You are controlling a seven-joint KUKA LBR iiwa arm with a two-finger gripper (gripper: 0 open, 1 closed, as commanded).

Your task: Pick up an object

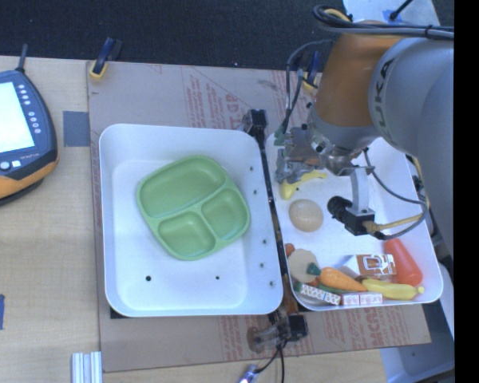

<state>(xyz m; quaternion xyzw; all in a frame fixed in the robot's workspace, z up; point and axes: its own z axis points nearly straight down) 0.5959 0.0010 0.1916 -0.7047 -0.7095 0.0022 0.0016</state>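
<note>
1. Nearest the camera, along the bottom wall of the right bin (431, 294), lies a row of toy food: a small printed box (329, 297), a banana (391, 290) and a carrot (342, 278) just above it, all close together.
2. At about three o'clock from the carrot sit a small carton (373, 265) and a red pepper (404, 262), the pepper against the bin's right side.
3. At nine o'clock from the carrot a pale round disc (302, 262) rests near the wall shared with the left bin (120, 238).
4. Toward twelve o'clock from the disc lies a beige egg-shaped piece (306, 215), apart from the others.
5. In the left bin a green divided plate (193, 206) lies tilted, its two small compartments toward four o'clock.
6. Farther up, the gripper (292, 174) points down at the top left of the right bin, just above a yellow piece (300, 183) that shows under and beside it. I cannot tell how wide its fingers stand, nor whether they grip the yellow piece.
7. Behind it rises the arm (383, 78), grey with an orange band.
8. At nine o'clock, far left on the bench (40, 278), lies a handheld control pad (12, 138).
</note>
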